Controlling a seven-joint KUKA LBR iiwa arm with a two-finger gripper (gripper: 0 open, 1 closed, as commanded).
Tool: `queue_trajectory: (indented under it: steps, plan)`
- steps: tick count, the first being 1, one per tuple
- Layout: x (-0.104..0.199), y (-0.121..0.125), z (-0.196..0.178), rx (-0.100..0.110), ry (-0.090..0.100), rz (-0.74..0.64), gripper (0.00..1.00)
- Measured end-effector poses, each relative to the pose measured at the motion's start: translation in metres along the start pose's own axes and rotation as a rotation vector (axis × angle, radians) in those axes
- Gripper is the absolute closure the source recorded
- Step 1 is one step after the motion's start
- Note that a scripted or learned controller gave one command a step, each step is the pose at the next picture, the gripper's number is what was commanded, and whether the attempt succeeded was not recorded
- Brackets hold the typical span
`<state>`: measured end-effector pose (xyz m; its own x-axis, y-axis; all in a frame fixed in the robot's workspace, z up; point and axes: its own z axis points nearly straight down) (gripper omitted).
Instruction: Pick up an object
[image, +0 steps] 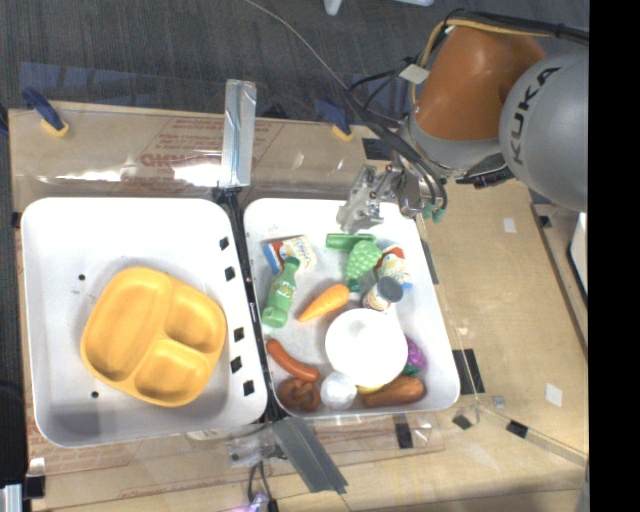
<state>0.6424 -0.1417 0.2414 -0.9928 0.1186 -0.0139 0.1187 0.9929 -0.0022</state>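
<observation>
Worktop (520, 330) of pale board carrying two shallow white bins side by side. The grey arm (545, 110) with its orange band (465, 85) enters from the right and ends in the pincer (358, 212), which hangs over the far rim of the right bin (440, 345); whether it is spread or pressed together cannot be told, and nothing is seen between its tips.

Left bin (40, 300), well to the left of the pincer: holds one yellow divided tray (152, 335).

Right bin, all items on the near side of the pincer:
- white round lid or plate (365, 345), lying over the near cluster;
- green toy bottle (280, 292), near-left, tilted;
- orange toy carrot (324, 301), between bottle and plate;
- green toy corn cob (361, 262), just beneath the pincer, nearest to it;
- small printed carton (290, 250), left of the cob;
- small figure with a dark cap (384, 288), right of the cob;
- red toy sausage (290, 360) and brown toy pieces (395, 390) along the near wall, partly hidden by the plate.

Silver tape strip (239, 135) stands left of the pincer, at the bins' junction.
</observation>
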Motion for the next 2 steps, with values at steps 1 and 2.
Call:
queue_trajectory:
  steps: [1,2]
  plan:
    - [0.000,0.001,-0.007,0.000,0.005,-0.004,1.00]
    - [-0.001,0.002,-0.018,0.000,0.002,-0.007,1.00]
